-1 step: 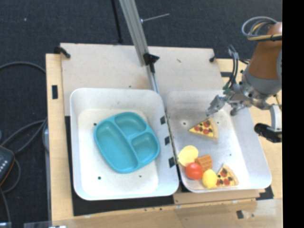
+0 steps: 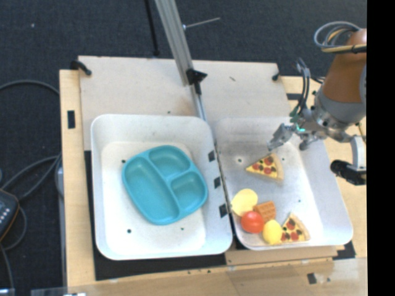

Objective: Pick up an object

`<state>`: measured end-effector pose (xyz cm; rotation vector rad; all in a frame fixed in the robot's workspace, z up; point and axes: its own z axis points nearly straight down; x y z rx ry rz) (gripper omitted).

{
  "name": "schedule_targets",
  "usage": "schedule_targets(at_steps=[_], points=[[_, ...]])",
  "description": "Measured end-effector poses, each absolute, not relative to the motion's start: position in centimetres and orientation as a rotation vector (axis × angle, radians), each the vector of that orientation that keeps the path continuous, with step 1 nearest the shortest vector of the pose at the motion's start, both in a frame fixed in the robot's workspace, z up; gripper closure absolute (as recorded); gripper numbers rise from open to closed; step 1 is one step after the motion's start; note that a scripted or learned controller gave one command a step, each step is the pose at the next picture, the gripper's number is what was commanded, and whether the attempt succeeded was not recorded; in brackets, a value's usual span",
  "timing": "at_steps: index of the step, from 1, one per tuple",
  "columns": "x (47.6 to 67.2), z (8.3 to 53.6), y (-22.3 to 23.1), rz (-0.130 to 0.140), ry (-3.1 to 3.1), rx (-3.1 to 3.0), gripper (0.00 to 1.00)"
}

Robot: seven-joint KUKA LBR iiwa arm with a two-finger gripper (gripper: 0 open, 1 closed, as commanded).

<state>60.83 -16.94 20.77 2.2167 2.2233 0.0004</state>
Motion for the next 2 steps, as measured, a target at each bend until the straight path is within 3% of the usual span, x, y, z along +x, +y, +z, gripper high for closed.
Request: schedule_targets(at_steps=[2], points=[[60.5,10.1,-16.8,0.001,2.217,2.222,0.0]])
